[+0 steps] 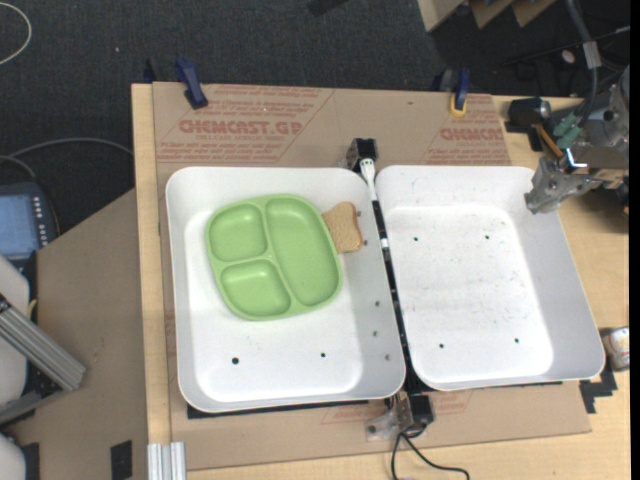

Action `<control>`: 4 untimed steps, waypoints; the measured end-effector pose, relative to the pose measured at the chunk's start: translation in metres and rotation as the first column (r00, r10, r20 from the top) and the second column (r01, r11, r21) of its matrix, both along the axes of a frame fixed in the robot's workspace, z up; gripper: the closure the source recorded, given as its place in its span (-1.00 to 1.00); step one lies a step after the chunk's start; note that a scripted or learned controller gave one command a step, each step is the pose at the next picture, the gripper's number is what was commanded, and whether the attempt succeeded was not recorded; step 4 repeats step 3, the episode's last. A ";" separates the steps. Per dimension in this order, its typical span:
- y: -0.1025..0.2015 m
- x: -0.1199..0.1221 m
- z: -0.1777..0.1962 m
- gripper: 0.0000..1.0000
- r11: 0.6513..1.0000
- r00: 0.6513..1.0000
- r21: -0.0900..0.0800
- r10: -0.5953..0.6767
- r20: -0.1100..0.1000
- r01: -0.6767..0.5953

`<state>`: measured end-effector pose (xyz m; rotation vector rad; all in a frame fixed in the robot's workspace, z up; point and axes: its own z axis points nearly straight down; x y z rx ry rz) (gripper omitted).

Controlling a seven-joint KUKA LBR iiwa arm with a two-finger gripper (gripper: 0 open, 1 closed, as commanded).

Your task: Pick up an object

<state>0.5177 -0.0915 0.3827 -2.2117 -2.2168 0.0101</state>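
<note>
The green divided plate (273, 257) lies flat in the left bin (200, 368), and I judge it light, stiff and slick, best pinched at its raised rim or a divider ridge. Touching the plate's far right edge lies a small tan block (344, 227), probably light and a little soft like sponge or bread, easiest taken across its narrow sides. Well to the right of the plate, beyond the right bin (560, 298), the gripper (550, 190) is blurred and partly cut off, so I cannot tell its state.
</note>
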 end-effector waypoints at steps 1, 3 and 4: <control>-0.012 0.002 0.159 1.00 1.000 0.999 -0.007 -0.002 0.033 0.002; 0.158 -0.039 0.012 1.00 1.000 1.000 -0.001 0.009 0.002 -0.009; 0.158 -0.039 0.012 1.00 1.000 1.000 -0.001 0.009 0.002 -0.009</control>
